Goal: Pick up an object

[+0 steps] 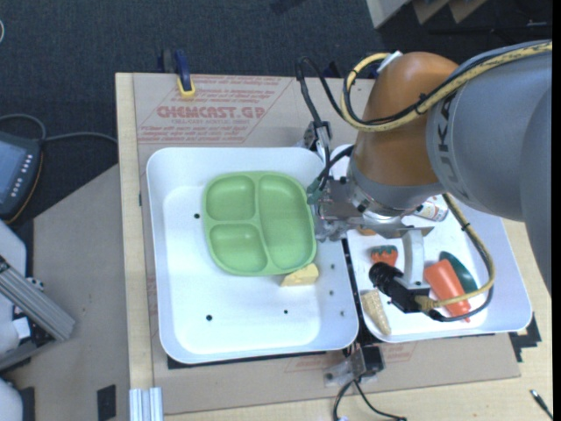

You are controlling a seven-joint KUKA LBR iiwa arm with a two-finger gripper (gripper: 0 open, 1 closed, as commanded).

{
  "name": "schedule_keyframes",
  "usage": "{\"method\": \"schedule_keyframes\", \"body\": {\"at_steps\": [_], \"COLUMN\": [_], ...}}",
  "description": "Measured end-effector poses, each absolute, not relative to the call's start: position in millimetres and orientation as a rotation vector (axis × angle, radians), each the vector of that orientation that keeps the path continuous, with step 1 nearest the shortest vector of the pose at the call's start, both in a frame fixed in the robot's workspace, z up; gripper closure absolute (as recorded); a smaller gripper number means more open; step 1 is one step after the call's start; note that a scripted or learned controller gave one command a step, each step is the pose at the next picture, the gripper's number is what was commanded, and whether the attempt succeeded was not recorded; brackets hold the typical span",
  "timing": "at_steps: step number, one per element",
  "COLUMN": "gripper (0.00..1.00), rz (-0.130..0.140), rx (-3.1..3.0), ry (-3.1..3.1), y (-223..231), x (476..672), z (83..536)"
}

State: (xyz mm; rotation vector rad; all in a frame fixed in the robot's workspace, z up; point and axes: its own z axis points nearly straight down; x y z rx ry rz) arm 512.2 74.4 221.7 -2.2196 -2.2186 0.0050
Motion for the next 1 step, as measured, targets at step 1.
{"method": "schedule_keyframes", "body": {"at_steps": [1], "gripper": [1.0], "rz": [0.0], "rx": [-2.22], "ry": [-2.223], "y": [87.4], "x": [517.0], "z": [220.5]}}
